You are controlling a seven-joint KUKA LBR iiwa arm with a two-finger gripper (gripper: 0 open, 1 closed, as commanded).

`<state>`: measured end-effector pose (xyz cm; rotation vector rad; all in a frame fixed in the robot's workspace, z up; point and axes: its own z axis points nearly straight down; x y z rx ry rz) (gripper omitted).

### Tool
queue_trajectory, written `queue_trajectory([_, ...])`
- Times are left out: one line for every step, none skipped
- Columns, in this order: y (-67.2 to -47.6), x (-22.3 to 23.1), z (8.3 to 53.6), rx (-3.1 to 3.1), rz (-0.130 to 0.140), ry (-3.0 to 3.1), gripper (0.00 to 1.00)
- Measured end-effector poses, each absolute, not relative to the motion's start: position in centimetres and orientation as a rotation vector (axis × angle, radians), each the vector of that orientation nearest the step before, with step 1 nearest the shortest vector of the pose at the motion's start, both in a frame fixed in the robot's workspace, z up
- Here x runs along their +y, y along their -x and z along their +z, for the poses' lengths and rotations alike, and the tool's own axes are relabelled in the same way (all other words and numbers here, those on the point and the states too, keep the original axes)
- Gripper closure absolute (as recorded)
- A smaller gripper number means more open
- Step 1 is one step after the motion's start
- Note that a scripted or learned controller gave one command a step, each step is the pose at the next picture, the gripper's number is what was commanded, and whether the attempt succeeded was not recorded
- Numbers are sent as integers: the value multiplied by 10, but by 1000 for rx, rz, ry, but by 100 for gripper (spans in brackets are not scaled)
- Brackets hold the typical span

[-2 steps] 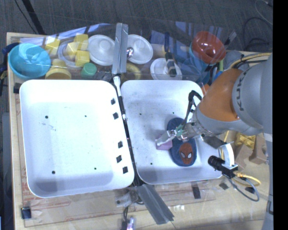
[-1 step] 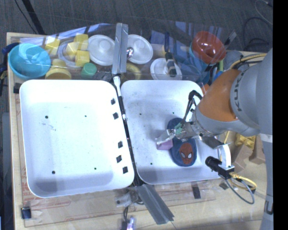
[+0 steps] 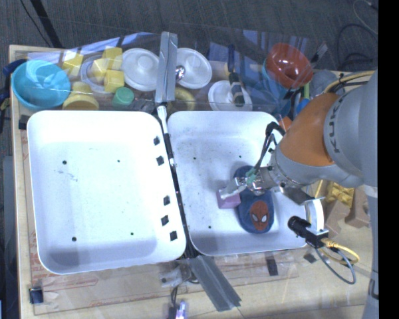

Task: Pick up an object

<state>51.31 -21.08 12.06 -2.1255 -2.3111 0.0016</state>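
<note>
In the right bin (image 3: pixel 206 138), toward its near right part: a small pale purple block (image 3: pixel 227 197), touching a blue Spider-Man pouch (image 3: pixel 256 214) just beside it. Directly over both, the gripper (image 3: pixel 250 181) of the grey and orange arm (image 3: pixel 319 145); cannot tell whether the jaws stand open or closed, nor whether anything sits between them. To the left, the other white bin (image 3: pixel 93 185); behind both bins on the table (image 3: pixel 23 244), a clutter of cups, lids and bowls (image 3: pixel 120 72).

Wooden bench (image 3: pixel 18 178) on dark carpet floor (image 3: pixel 186 5); even light.
</note>
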Motion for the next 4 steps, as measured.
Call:
queue_trajectory([-496,-209,112,-2320,2,2115,0])
queue_trajectory([-519,-211,97,-2185,-4,2262,0])
queue_trajectory([-520,-210,107,-2192,-7,2255,100])
queue_trajectory([-576,-126,200,-2098,2,2333,100])
